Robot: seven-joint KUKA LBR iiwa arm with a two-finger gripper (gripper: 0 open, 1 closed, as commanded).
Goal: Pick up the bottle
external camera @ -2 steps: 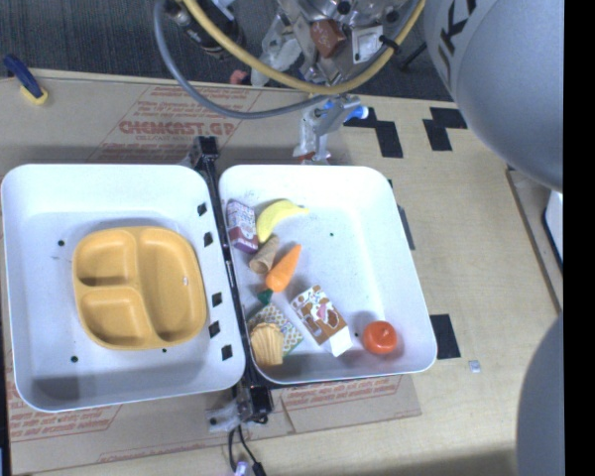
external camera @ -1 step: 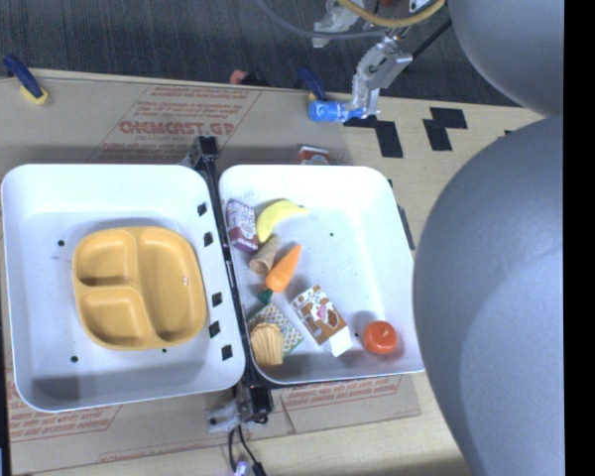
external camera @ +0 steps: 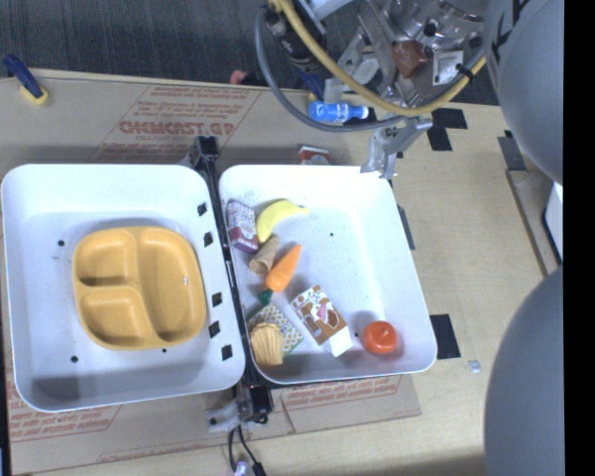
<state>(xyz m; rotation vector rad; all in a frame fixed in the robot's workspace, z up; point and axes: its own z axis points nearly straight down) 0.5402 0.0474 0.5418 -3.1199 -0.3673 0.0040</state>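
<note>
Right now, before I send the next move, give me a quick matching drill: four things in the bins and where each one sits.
Things:
1. yellow divided tray
2. banana
3. carrot
4. orange round fruit

Places:
A. right bin, near right corner
B. right bin, far left part
C. left bin, middle
D. right bin, just nearer than the banana

Pairs: 1-C, 2-B, 3-D, 4-A

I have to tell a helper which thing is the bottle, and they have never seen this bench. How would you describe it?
Start at the right-hand white bin and look just beyond its far rim, on the brown cardboard under the gripper. The bottle lies there on its side, outside both bins. It is the only blue thing near the arm; the banana, carrot and other items all sit inside the bin.
</note>
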